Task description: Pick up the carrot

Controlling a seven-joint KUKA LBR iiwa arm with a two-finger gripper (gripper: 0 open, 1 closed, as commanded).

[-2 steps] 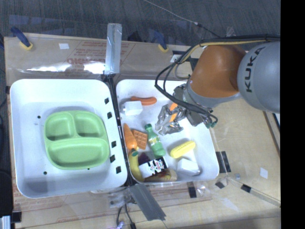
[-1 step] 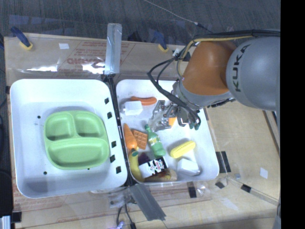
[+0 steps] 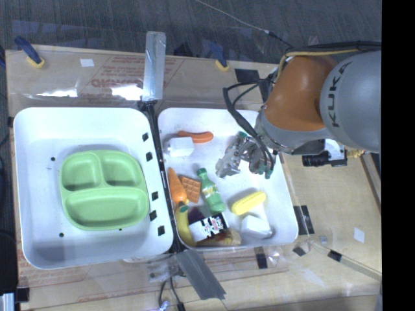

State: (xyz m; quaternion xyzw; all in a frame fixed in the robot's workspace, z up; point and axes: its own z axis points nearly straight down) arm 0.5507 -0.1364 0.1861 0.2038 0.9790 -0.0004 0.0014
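The gripper [image 3: 243, 157] hangs over the right bin [image 3: 280, 173]; its grip state cannot be determined. The carrot [image 3: 175, 185] lies near the bin's left wall, touching the waffle [image 3: 190, 188]. Approach from above, aligning across the carrot's width, clear of the green bottle [image 3: 211, 196].

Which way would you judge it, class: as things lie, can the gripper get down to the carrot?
Probably yes, though it is tight. The carrot lies uncovered by the right bin's left wall, with the gripper over the same bin. The waffle piece touches its other side, and the green bottle stands close, crowding the approach.
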